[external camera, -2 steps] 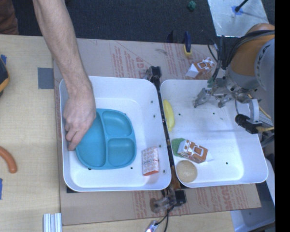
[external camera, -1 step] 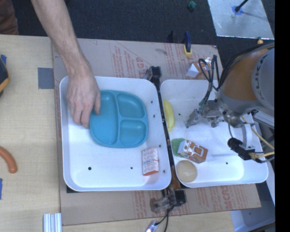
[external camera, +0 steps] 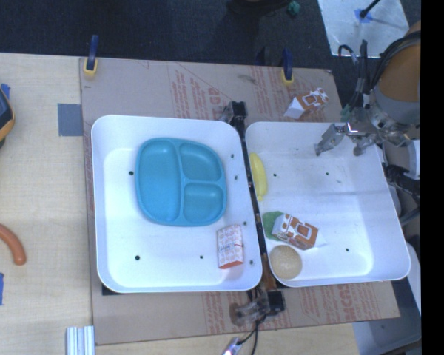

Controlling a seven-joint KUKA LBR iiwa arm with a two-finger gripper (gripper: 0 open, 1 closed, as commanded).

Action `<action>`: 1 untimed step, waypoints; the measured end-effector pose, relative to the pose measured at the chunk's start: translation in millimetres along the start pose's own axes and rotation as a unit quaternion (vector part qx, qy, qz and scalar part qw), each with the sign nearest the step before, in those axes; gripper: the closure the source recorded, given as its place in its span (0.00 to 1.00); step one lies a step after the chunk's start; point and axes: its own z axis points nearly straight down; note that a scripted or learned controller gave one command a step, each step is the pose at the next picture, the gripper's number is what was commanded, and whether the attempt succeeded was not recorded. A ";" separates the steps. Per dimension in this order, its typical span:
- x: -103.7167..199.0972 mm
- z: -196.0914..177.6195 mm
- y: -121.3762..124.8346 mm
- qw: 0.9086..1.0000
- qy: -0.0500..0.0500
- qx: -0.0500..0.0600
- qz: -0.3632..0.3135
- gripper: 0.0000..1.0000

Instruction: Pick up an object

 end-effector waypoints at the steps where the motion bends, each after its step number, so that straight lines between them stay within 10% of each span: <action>1: 82.2 1.6 -50.9 1.000 0.001 0.003 -0.003 0.00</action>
